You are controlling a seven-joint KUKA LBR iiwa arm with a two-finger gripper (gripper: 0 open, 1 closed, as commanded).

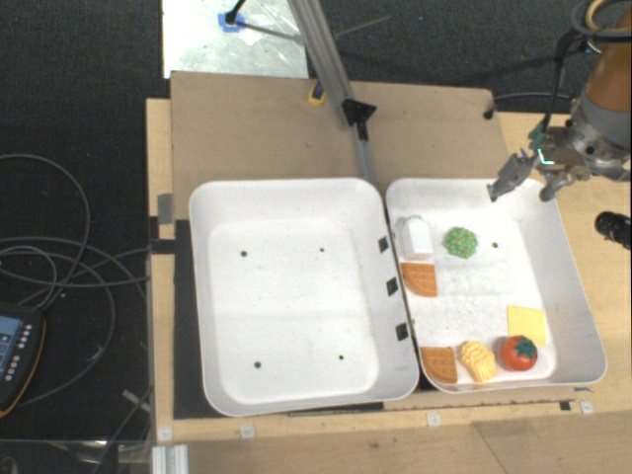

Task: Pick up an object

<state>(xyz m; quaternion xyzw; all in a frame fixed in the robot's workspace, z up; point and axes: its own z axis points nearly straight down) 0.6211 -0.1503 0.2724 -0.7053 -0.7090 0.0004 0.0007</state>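
Observation:
My gripper [526,184] hangs over the far right corner of the right bin [573,294], fingers spread open with nothing between them. Below and to its left lies a green bumpy ball [460,242]. A white block [415,236] sits by the bin's left wall, with an orange wafer piece [420,280] just in front of it. Along the near edge lie another orange piece [439,364], a yellow ridged piece [478,360] and a red tomato [519,353]. A yellow square [526,321] rests just behind the tomato.
The left bin [286,294] stands beside the right one, joined by black clips [391,286]. A grey pole [326,47] slants across the brown board behind the bins. Cables lie on the dark floor at the left.

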